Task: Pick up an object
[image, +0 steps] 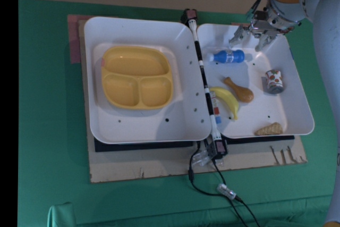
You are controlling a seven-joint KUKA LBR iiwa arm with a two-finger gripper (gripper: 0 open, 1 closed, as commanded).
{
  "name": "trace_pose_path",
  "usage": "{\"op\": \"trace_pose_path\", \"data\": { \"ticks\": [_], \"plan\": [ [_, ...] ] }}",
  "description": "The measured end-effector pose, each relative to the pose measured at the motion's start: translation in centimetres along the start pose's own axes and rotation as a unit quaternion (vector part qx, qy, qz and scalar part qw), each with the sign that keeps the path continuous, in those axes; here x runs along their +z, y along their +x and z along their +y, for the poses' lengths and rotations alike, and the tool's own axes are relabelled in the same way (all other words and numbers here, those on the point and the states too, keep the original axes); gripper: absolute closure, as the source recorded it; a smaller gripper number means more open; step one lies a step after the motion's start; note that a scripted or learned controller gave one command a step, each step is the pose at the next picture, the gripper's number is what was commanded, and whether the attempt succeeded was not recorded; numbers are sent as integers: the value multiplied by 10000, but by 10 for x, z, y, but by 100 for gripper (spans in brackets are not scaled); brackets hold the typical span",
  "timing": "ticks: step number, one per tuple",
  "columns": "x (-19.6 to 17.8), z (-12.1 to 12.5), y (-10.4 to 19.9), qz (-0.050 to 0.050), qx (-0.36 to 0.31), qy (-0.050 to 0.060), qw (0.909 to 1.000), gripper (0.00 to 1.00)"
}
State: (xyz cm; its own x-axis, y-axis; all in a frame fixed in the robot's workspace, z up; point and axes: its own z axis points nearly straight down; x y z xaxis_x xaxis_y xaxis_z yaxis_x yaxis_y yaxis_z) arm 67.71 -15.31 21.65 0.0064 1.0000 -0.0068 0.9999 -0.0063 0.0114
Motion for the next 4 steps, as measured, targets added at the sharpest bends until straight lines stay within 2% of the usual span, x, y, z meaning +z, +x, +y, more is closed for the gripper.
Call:
{"op": "trace_pose_path", "data": {
  "ticks": [1, 2, 3, 4],
  "plan": [
    [30, 9, 35, -9, -10, 24, 10000, 0],
    [11, 13, 33, -28, 4, -48, 10000, 100],
    [11, 12, 32, -42, 5, -42, 10000, 0],
    [29, -11, 52, -7, -9, -12, 10000, 0]
  ]
}}
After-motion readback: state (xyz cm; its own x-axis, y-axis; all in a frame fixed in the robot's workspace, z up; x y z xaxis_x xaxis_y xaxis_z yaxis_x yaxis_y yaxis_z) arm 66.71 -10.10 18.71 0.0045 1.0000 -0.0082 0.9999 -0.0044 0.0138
